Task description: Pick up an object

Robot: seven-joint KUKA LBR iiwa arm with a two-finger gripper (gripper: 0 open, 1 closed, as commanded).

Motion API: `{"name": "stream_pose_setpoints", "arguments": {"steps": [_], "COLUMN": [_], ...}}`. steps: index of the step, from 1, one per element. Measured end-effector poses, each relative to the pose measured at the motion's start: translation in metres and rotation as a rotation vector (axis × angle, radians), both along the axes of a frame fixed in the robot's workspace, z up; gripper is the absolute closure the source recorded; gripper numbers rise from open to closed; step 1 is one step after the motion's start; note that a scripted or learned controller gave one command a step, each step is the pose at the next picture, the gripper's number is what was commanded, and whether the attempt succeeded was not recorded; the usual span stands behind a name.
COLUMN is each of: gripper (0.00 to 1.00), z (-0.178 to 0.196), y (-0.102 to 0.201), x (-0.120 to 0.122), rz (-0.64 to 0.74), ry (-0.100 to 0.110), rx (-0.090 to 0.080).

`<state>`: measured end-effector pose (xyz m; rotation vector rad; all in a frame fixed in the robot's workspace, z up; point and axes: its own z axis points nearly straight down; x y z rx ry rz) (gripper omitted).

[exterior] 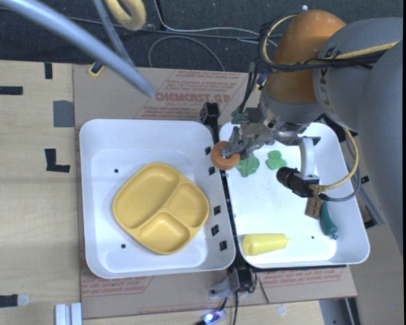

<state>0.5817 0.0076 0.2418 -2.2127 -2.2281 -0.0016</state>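
Camera view: hand point(231, 149) over orange ring point(223, 156)

The claw point(238, 147) hangs over the bins' divider, seemingly touching an orange ring point(223, 156) beside green pieces point(249, 165).

red print "CHEMCAST GP" on brown cardboard sheet point(189, 90), partly legible
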Motion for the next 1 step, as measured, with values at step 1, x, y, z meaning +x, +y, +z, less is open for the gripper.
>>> {"name": "stream_pose_setpoints", "arguments": {"steps": [1], "gripper": [1.00], "z": [0.0007], "y": [0.0485], "x": [0.0254], "rz": [-0.001], "ry": [0.000], "rx": [0.000]}}
